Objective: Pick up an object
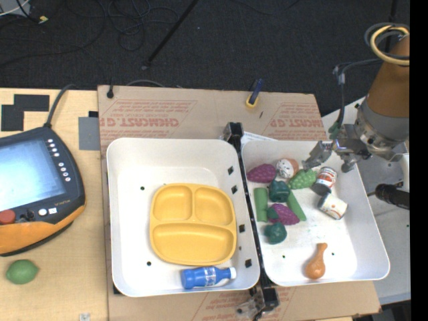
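Currently gripper hovers at right bin's upper edge, fingers spread, holding nothing. Toys cluster mid-bin; the small bottle just below looks easiest: descend straight, close squarely.

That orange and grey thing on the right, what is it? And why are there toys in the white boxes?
That is a robot arm. A computer program moves it, and its job is to pick up one object. The camera hangs above the bench and looks down at a slant.

Its hand hovers over the right bin, above the top edge of a pile of toy food: purple and green pieces, a small jar and an orange drumstick. I see nothing held in the hand.

The left bin has a yellow divided plate and a blue bottle. Beside the bins lie a control tablet and a green ball.
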Controlling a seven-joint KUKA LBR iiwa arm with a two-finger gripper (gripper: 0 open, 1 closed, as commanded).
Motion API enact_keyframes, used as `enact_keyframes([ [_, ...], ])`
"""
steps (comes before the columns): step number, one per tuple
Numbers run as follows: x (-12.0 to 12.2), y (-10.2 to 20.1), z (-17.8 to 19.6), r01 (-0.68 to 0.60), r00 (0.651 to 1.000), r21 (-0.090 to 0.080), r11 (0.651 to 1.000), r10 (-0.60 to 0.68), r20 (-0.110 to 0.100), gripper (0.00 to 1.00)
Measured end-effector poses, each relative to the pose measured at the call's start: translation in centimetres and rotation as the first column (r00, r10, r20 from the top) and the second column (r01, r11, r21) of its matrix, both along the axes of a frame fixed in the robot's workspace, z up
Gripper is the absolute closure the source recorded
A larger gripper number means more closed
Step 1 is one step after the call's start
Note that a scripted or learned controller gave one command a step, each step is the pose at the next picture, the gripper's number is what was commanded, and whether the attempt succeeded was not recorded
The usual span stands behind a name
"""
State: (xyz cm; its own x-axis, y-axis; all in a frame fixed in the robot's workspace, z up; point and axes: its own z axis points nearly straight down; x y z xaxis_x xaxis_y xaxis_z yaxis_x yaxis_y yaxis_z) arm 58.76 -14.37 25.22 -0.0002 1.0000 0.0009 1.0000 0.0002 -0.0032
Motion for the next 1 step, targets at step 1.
enact_keyframes([
  [1, -2.82, 6.79, -6.4, -0.004, 1.0, 0.004, 1.0, 0.004, -0.009, 0.0],
])
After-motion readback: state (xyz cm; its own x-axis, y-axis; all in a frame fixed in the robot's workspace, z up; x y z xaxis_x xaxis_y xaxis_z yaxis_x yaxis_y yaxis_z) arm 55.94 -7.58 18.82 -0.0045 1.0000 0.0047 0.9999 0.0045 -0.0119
